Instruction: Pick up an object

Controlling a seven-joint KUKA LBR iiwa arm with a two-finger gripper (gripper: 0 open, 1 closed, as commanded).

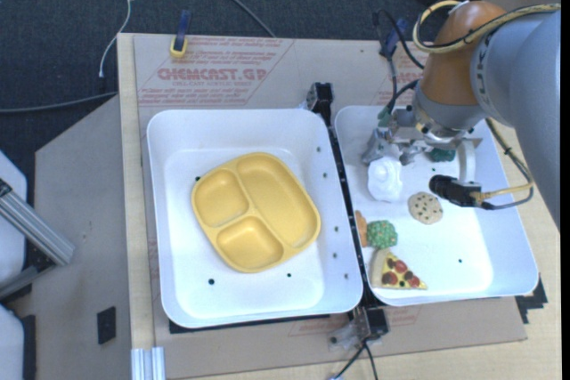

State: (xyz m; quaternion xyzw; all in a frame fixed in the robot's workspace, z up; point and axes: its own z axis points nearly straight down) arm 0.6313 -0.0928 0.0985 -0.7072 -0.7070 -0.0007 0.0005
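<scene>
One white lump is the nearest candidate for the pick. It sits in the upper left part of the right bin, close to the wall shared with the neighbouring bin. Its outline is compact, slightly longer along the 12-to-6 line, with no marked long axis to align to.

The gripper hangs just at 12 o'clock of the lump, so close that their outlines meet in the camera view; whether they touch cannot be determined. The lump is not seen between the jaws, and whether the jaws are open or closed cannot be told from this angle. In my judgement, the coming move turns on a short shift toward 6 o'clock and a descent.

Other items stand clear of that path: a cookie at 4 o'clock of the lump, a green broccoli piece at 6 o'clock, and a pizza slice beyond it. The left bin, at 9 o'clock, holds a yellow divided plate. Both bins rest on the tabletop.
</scene>
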